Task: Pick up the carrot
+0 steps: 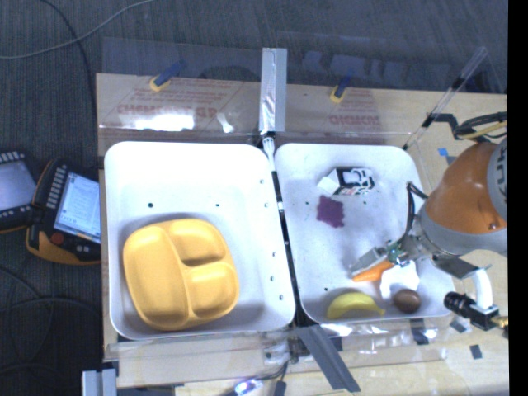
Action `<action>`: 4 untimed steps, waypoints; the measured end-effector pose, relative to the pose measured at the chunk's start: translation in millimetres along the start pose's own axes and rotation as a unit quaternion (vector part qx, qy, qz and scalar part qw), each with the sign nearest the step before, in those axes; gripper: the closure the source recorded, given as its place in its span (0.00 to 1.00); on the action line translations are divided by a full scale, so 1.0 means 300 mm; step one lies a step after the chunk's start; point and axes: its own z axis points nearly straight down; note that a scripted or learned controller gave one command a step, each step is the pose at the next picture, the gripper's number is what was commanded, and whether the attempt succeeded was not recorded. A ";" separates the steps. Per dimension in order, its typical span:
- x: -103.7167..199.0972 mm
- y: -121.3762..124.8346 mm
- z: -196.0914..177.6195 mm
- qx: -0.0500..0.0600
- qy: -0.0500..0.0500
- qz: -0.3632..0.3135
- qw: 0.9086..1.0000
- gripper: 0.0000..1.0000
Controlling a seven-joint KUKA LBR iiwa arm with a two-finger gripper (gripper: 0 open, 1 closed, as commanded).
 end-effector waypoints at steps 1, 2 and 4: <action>-0.027 -0.007 0.001 0.000 0.000 0.133 0.991 0.00; 0.055 0.014 -0.002 0.000 -0.006 -0.106 0.994 0.00; 0.078 0.020 -0.002 0.000 -0.006 -0.118 0.993 0.00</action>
